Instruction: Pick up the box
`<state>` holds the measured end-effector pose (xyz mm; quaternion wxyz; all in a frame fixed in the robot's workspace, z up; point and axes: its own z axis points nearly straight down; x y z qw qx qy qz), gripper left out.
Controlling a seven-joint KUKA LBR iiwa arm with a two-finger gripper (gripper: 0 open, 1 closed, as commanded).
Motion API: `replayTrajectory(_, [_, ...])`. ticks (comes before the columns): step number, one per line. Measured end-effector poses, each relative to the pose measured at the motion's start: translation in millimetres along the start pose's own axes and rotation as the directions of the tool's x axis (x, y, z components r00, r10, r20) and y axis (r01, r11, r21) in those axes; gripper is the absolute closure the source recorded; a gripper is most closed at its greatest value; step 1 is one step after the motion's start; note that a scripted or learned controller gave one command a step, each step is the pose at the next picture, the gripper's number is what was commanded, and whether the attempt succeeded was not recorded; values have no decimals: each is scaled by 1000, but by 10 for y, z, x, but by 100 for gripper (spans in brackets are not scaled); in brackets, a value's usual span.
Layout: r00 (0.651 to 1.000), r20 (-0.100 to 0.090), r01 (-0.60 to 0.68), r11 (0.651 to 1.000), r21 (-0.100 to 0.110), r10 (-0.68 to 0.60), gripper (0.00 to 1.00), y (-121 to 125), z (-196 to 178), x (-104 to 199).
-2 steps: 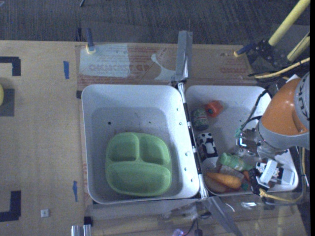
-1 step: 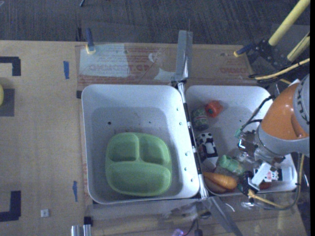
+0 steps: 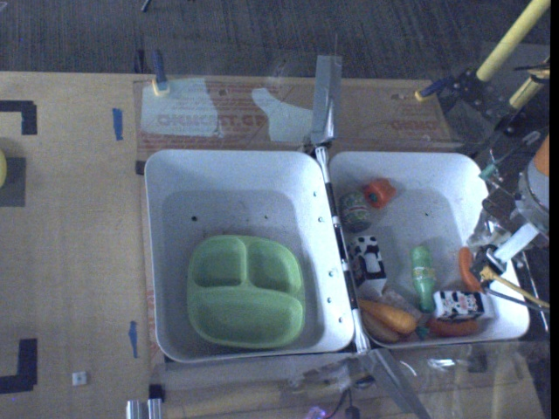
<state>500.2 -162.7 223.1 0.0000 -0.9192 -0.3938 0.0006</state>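
Two small boxes with a black-and-white cow pattern lie in the right bin [image 3: 437, 177]. One box [image 3: 368, 260] rests against the bin's left wall. The other box [image 3: 460, 304] lies near the front right corner. My gripper [image 3: 494, 256] hangs over the bin's right rim, just above and to the right of that second box. Nothing shows between its tips.
Around the boxes lie a green bottle [image 3: 424, 275], a carrot [image 3: 389, 315], a red pepper [image 3: 379, 191], a green ball [image 3: 355, 209], a red piece [image 3: 453, 326] and an orange piece [image 3: 469, 269]. A green divided plate [image 3: 246, 291] sits in the left bin [image 3: 229, 175].
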Motion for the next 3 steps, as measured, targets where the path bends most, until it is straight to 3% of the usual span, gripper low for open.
replayTrajectory(1, [950,3,-313,950,5,313,100,-269,-8,-10])
replayTrajectory(2, [927,1,-375,927,2,375,100,-677,-676,409])
replayTrajectory(3, [983,1,-184,983,0,184,100,-1838,-956,1624])
